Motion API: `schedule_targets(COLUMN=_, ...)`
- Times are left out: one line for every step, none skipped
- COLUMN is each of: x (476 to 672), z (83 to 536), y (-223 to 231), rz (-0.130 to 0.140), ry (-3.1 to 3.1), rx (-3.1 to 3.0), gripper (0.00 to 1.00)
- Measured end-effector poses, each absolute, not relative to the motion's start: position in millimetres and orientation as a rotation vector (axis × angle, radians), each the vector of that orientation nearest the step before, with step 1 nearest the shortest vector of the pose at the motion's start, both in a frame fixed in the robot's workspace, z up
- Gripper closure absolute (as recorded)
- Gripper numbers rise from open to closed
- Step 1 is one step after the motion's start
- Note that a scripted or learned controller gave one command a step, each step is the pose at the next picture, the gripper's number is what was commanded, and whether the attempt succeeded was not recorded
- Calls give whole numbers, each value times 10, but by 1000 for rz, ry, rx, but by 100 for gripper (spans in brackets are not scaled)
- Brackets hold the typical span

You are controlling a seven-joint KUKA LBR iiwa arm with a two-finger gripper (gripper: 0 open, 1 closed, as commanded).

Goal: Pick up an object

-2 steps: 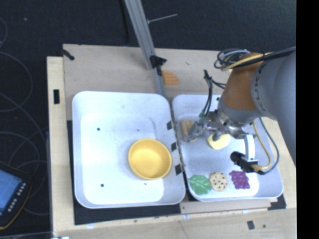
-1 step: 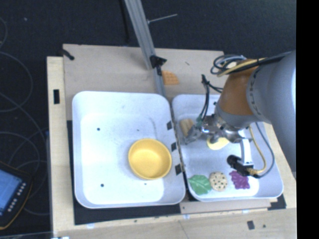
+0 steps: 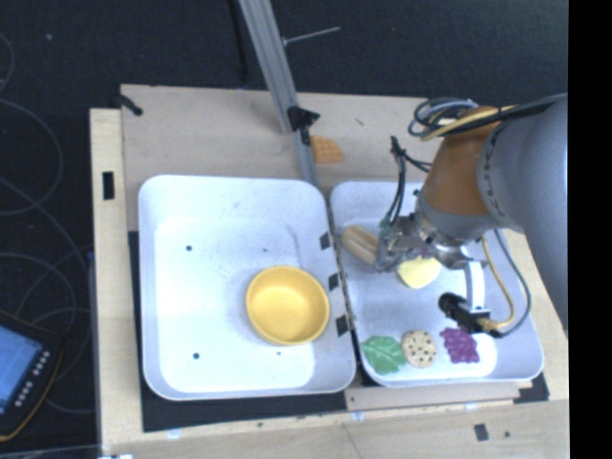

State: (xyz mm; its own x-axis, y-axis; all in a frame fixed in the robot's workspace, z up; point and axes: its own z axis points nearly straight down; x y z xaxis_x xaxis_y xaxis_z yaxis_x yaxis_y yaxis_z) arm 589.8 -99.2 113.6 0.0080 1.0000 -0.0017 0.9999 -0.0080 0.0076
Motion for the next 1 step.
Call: schedule_targets(x=5978, z=1599, y=-967, rz=6, ry=2221, rx=2215, gripper=100)
